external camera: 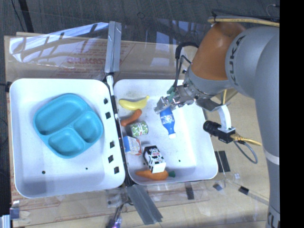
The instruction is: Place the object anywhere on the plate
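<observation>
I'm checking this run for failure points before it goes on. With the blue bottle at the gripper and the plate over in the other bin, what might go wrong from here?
1. The gripper meets the blue bottle only at its top end, so it may swing or slip.
2. The route to the blue plate crosses the divider between bins; the hanging bottle might catch there.
3. The banana and the green can lie along that route and may get knocked.

Our grey arm (247, 75), orange-banded above the wrist, reaches leftward; our gripper (167, 104) points downward, fingers closed on a blue bottle (168, 122).
</observation>
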Robot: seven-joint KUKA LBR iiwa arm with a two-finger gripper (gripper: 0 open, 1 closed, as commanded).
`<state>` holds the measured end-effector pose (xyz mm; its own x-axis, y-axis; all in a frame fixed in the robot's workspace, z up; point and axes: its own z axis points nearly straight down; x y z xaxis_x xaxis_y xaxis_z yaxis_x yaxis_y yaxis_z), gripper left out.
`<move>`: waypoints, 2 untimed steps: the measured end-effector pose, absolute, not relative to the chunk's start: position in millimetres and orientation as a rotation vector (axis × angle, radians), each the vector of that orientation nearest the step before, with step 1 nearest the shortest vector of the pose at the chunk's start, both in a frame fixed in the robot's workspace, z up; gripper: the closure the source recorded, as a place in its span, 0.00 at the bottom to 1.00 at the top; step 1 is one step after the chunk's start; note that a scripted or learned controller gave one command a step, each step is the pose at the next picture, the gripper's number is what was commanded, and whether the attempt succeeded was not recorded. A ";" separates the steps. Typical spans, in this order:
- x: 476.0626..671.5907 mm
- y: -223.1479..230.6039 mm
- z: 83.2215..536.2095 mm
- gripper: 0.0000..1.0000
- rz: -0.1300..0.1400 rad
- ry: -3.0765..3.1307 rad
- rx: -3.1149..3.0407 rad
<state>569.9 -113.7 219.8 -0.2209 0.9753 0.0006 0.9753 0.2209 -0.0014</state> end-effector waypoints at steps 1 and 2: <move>587.7 7.0 285.1 1.00 0.001 -2.444 -1.971; 553.8 83.1 259.5 1.00 0.006 -2.544 -1.837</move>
<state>553.8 83.1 259.5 -0.3146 0.9492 0.0011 0.9492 0.3146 -0.0057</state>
